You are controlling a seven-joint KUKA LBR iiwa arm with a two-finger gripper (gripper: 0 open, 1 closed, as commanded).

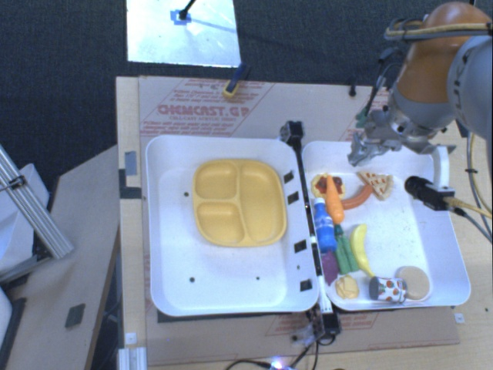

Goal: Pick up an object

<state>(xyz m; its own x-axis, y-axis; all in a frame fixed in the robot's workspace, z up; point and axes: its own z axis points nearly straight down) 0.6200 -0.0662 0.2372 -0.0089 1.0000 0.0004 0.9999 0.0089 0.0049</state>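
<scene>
The left bin (166, 276) holds a yellow tray (239, 202). In the right bin (447, 272) lie a carrot (333, 197), a blue bottle (324, 230), a banana (360, 249) and a pizza slice (376, 183). The end effector (360, 154) hangs over the right bin's far edge, above the toys; whether it is apart or together, I cannot tell.

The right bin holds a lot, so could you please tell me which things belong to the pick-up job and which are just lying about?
For the job:
hand
carrot
pizza slice
banana
blue bottle
cookie

Lying about:
yellow tray in the left bin
silver sheet
</scene>
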